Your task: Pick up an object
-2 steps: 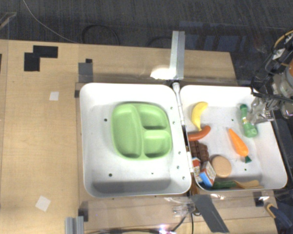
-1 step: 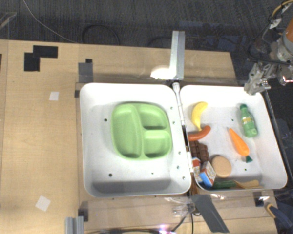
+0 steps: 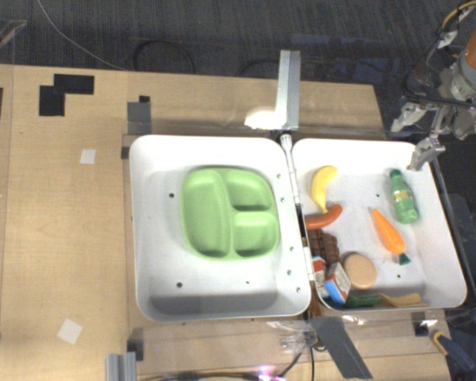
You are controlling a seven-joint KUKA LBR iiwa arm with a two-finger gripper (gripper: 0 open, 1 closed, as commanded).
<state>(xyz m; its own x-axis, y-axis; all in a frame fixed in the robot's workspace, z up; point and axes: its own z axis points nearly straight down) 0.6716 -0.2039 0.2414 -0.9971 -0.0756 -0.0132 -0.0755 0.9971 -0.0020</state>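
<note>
Hovering at the upper right of the frame, the gripper (image 3: pixel 423 151) hangs over the right bin's (image 3: pixel 452 236) far corner; whether it is spread or pressed together, I cannot tell. Candidate objects lie below-left: green bottle (image 3: pixel 402 198), carrot (image 3: pixel 388 232), banana (image 3: pixel 323 186). Nothing is grasped, suggesting an approach pose.

Two bins sit side by side on the table (image 3: pixel 55 236) — the left bin (image 3: pixel 155 292) holds a tray (image 3: pixel 226 211), the right bin (image 3: pixel 444 268) a banana (image 3: pixel 324 185), bottle (image 3: pixel 402 197) and carrot (image 3: pixel 387 232) (more crowd its near-left corner).
</note>
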